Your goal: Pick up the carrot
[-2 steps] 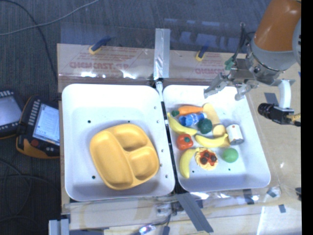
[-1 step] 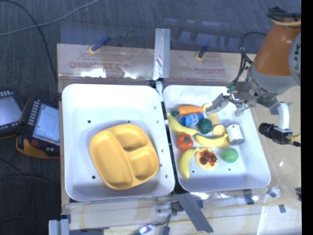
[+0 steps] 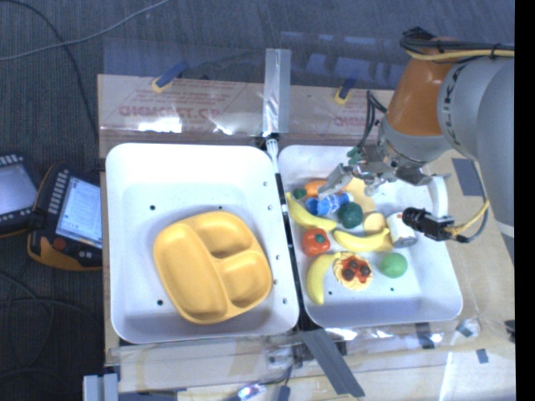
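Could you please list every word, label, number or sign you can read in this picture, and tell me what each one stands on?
No text can be read with certainty.
Red print on the cardboard sheet behind the bins: mirrored or upside down under clear film, too blurred to read.
Screen of the handheld pendant left of the bench: lit, with lines of content, too small to read.
Blue item among the toy food: any label is illegible.

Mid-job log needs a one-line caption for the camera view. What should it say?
Gripper over the right bin of toy food, above a small orange piece; yellow divided tray in the left bin.
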`<state>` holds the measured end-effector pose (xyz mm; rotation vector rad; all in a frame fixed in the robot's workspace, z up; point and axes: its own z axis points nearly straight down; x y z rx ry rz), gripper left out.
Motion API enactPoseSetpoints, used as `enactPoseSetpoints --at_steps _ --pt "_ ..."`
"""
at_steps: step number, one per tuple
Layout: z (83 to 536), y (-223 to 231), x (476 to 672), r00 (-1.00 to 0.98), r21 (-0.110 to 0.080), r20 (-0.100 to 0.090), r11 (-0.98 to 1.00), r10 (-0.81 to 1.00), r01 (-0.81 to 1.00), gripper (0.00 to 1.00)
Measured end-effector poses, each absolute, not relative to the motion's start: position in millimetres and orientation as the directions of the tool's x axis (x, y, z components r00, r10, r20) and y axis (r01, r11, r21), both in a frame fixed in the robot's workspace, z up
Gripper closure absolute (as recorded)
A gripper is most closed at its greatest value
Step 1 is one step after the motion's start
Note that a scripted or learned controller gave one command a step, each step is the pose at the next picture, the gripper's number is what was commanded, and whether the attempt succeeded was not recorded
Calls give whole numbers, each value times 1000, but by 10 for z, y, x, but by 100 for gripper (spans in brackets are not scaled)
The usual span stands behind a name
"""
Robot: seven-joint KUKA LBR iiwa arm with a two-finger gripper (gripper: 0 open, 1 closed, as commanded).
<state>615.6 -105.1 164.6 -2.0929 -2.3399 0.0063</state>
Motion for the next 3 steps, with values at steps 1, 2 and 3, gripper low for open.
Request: enactPoseSetpoints --at_steps 1,2,3 --pt "887 -981 6708 -52 8 -4 52 999 999 0" --pt "892 -1041 6356 224 9 1 -224 975 975 0" --pt "900 -1024 5988 177 10 -2 -177 984 984 0"
